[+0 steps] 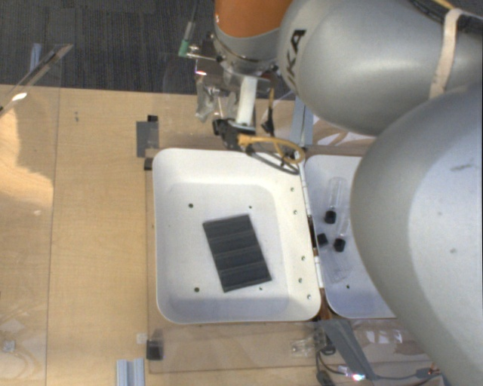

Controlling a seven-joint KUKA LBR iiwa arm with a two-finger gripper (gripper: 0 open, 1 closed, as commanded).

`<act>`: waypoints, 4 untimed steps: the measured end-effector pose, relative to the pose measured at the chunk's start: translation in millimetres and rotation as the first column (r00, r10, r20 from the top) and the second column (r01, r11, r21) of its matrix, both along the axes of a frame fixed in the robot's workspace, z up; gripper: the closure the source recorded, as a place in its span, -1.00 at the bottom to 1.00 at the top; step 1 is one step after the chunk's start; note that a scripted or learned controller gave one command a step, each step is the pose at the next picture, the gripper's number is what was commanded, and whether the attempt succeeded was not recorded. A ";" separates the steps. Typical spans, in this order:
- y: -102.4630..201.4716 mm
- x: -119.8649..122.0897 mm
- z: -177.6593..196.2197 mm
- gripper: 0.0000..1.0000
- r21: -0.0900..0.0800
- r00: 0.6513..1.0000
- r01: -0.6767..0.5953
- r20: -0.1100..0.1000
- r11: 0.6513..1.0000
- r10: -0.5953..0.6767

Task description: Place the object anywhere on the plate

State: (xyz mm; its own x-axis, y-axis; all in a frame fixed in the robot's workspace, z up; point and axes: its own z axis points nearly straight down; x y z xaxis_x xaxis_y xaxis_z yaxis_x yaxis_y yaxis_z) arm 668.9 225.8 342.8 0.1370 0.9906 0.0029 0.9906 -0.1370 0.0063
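My claw (226, 113) sat over the far rim of the left-hand bin (167, 226), at the top of the view. From this slant I could not tell whether it was open or closed, and I saw nothing gripped in it. Above it were the orange band (245, 16) and the grey arm (362, 60), which bulked across the right side and covered much of the right-hand bin (355, 301).

The plate (236, 252), a dark ribbed rectangle, lay flat and slightly turned in the middle of the left-hand bin, well apart from the claw. Three small black pieces (330, 217) lay close together in the right-hand bin, near the wall it shares with the left one. Both bins stood on the pale wooden bench (75, 226).
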 end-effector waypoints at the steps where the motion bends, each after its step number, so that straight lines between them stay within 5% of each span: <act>1: 0.2 -0.1 0.0 -1.00 0.000 1.000 0.000 0.000 1.000 0.000; 2: 9.5 -14.4 -152.9 -1.00 -0.001 1.000 -0.023 -0.006 1.000 0.023; 3: 3.8 -14.7 -245.4 -1.00 -0.008 0.628 -0.779 -0.007 0.628 0.778; 4: 6.5 -13.1 -232.5 1.00 -0.008 0.628 -0.778 0.004 0.628 0.778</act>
